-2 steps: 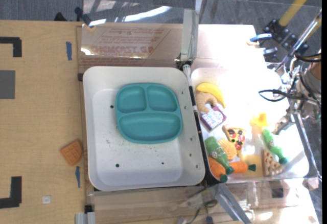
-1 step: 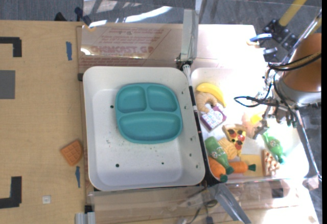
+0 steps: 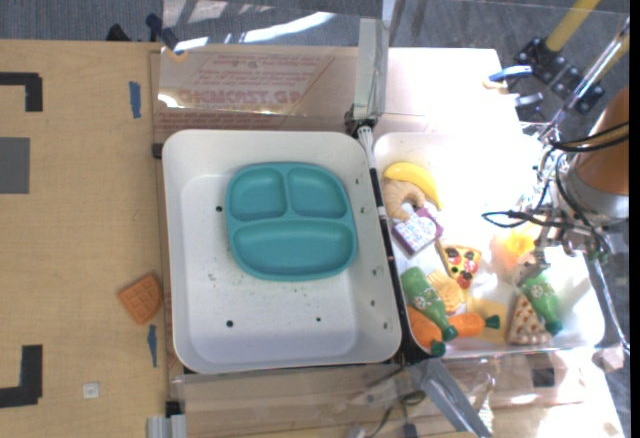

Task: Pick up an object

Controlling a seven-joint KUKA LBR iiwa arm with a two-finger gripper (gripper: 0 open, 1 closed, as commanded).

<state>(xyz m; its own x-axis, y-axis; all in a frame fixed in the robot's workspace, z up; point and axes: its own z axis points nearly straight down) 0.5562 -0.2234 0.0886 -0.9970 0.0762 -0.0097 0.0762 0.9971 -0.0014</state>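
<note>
The right bin (image 3: 500,151) holds several toy foods: a yellow banana (image 3: 415,180), a beige bagel (image 3: 405,198), a purple carton (image 3: 417,230), a pizza slice (image 3: 461,264), a green bottle (image 3: 424,295) and an orange carrot (image 3: 455,327). Another green bottle (image 3: 542,297) lies at the right side beside a brown wedge (image 3: 524,322). My gripper (image 3: 543,264) reaches down into the right part of this bin, its tip just above that green bottle and next to a yellow piece (image 3: 517,248). Cables and glare hide the tip.
The left bin (image 3: 190,326) carries a teal divided plate (image 3: 290,219). A small brown waffle (image 3: 140,298) lies on the cardboard outside the bins at the left. A divider wall (image 3: 385,256) separates the bins. Clear panels stand behind them.
</note>
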